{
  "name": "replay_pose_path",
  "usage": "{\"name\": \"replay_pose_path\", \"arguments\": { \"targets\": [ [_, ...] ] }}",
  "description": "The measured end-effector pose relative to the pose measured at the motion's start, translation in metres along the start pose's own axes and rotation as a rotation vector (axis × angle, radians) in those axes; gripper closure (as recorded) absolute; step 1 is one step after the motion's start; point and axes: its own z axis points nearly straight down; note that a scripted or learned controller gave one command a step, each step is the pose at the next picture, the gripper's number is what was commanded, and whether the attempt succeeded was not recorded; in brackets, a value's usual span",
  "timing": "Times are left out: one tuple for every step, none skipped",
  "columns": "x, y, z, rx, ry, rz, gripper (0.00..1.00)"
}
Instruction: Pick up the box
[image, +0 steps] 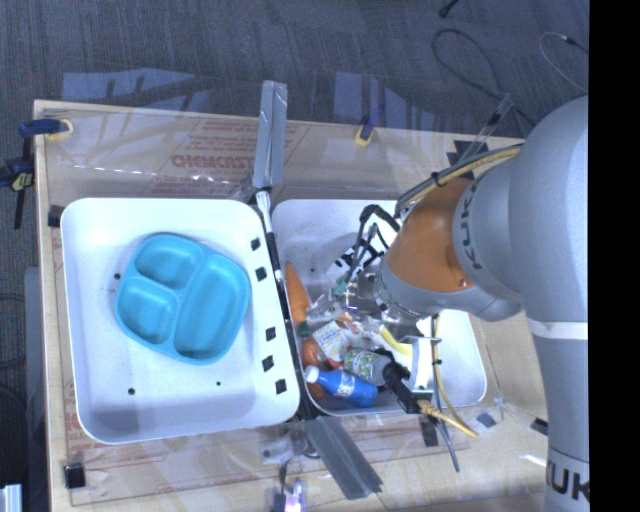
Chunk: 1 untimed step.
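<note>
Starting at the left bin (90, 300), a blue divided tray (183, 296) lies inside; my arm (470, 250) hangs over the cluttered right bin (465, 375), hiding my pincer, so I cannot tell its state or which item is the box.

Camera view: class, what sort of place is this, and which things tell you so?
Most likely a robotics lab bench set up for grasping trials. A grey and orange arm reaches over two white bins; one holds a blue divided tray, the other a clutter of small items.

"KU" on the arm (570, 487); bench print illegible.
</note>
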Motion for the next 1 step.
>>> {"name": "replay_pose_path", "arguments": {
  "targets": [
    [0.0065,-0.0339,0.0084,0.024,0.003,-0.089,0.0]
  ]
}}
